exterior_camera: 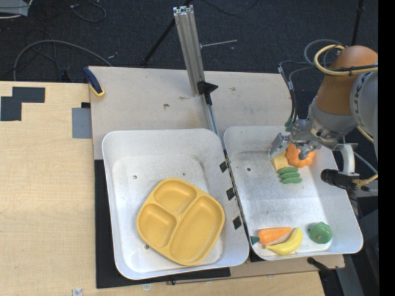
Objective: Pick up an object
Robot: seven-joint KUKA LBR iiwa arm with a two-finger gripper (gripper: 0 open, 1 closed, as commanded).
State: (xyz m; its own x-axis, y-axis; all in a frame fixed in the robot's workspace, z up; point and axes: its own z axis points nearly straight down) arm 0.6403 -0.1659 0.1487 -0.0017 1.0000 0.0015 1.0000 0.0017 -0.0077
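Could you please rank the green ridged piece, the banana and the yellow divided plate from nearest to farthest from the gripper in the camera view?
From the gripper, at the far end of the right bin:
1. Green ridged piece, just below the gripper.
2. Banana, at the right bin's near edge.
3. Yellow divided plate, in the left bin.

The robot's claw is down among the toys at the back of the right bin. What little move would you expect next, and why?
Probably a short, straight lift. The gripper sits low over the orange toy in the right bin, with a yellow piece and a green toy crowded beside it. Rising gently would show whether anything actually comes up with it.
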